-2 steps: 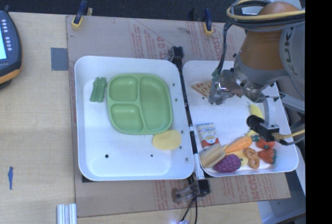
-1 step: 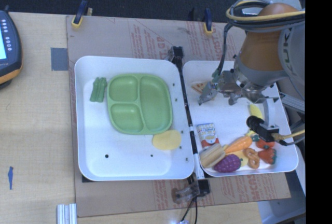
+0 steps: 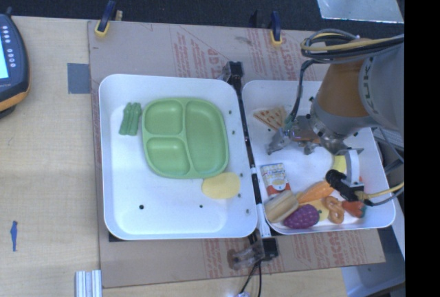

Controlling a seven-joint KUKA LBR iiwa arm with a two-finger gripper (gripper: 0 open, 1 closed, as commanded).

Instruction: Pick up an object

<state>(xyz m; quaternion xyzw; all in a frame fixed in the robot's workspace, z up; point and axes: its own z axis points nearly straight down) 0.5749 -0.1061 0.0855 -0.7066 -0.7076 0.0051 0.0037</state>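
Note:
My gripper [image 3: 292, 139] hangs low over the upper middle of the right bin [image 3: 304, 168], under the grey arm with its orange band [image 3: 342, 93]. Just up and left of it lies a tan waffle piece [image 3: 269, 115]. Below it lies a small juice pouch [image 3: 274, 178]. Along the bin's front edge are a bread piece [image 3: 280, 205], purple grapes [image 3: 301, 217], a carrot [image 3: 315, 191] and an orange pretzel shape [image 3: 334, 207]. A yellow piece [image 3: 338, 163] peeks out beside the wrist. I see nothing held in the gripper.
The left bin [image 3: 113, 172] holds a green divided plate [image 3: 185, 137], green beans [image 3: 130, 118] at its left and a pale yellow piece [image 3: 221, 185] near the front right. Clamps and a black divider [image 3: 243, 124] sit between the bins. A pendant [image 3: 10, 58] lies far left.

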